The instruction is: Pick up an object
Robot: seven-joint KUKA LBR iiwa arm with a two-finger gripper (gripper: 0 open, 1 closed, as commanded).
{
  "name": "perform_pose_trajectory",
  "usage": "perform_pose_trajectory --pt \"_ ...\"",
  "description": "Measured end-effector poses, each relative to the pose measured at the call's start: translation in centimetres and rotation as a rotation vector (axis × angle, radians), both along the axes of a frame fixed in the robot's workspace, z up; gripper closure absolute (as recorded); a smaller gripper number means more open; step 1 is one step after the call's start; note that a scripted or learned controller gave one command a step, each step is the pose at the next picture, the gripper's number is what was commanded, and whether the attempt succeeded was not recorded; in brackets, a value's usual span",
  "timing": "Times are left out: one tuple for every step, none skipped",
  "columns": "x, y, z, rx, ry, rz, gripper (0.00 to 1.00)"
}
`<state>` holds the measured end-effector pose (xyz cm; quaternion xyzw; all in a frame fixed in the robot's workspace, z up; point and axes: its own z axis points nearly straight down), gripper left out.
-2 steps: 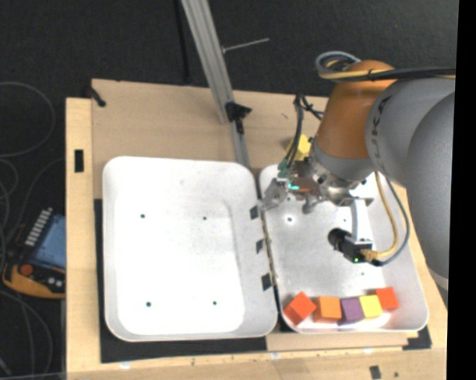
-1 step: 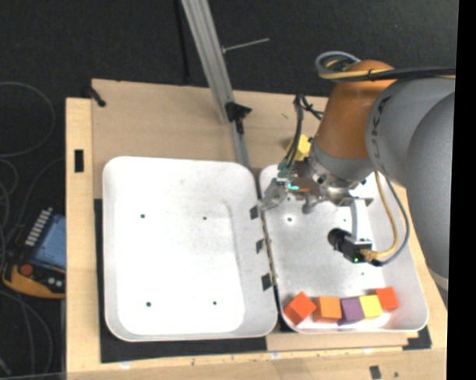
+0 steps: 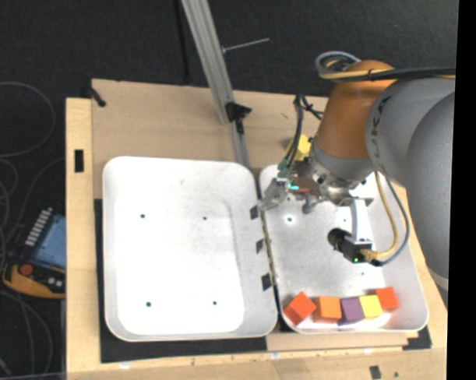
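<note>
A row of coloured blocks lies along the front edge of the right bin: a red-orange block, an orange block, a purple block, a yellow block and another red-orange block. My gripper hangs low over the far left part of the right bin, well away from the row. The wrist with its orange band covers the bin's far side. A small yellow piece shows beside the wrist; I cannot tell what it is.
The left bin lies beside the right one, its wall meeting it at the middle. A slanted metal rail rises behind the bins. Cables and a handheld controller lie off the bench at left.
</note>
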<state>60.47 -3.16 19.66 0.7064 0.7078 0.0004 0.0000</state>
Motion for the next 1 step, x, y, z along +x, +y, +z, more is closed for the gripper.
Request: perform_pose_trajectory --pt "0.00 0.00 0.00 0.000 0.000 -0.001 0.00"
